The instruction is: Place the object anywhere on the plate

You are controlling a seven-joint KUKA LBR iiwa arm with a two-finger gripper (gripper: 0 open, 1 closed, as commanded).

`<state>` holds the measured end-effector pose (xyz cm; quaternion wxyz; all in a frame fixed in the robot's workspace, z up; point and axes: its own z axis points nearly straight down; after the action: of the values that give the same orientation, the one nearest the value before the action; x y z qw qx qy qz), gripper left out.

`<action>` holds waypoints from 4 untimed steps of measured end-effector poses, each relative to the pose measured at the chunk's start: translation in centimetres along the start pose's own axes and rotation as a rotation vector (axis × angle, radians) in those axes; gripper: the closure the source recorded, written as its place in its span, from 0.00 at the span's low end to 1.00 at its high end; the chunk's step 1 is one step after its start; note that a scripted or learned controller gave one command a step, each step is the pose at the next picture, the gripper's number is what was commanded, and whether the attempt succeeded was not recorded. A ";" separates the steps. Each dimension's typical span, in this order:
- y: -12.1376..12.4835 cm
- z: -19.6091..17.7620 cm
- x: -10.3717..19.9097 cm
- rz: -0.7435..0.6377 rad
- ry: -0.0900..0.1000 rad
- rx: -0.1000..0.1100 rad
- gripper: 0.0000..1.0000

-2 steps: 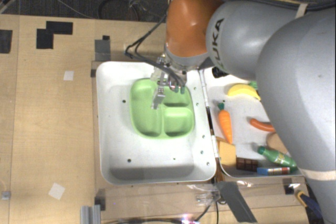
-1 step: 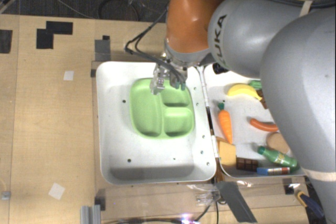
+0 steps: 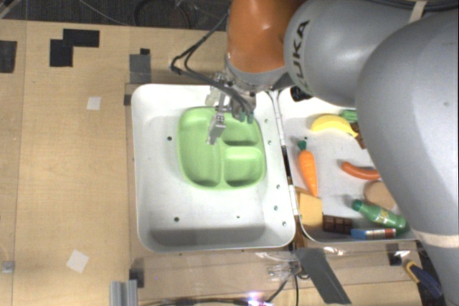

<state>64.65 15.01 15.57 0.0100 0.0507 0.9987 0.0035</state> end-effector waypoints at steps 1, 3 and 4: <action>0.2 -1.4 -0.3 -0.003 -0.011 -0.004 1.00; -1.7 -8.0 2.9 -0.399 0.008 0.001 1.00; -10.9 -3.0 0.5 -0.356 0.015 0.006 1.00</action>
<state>62.98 4.20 18.44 0.0026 -0.1271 0.9919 -0.0009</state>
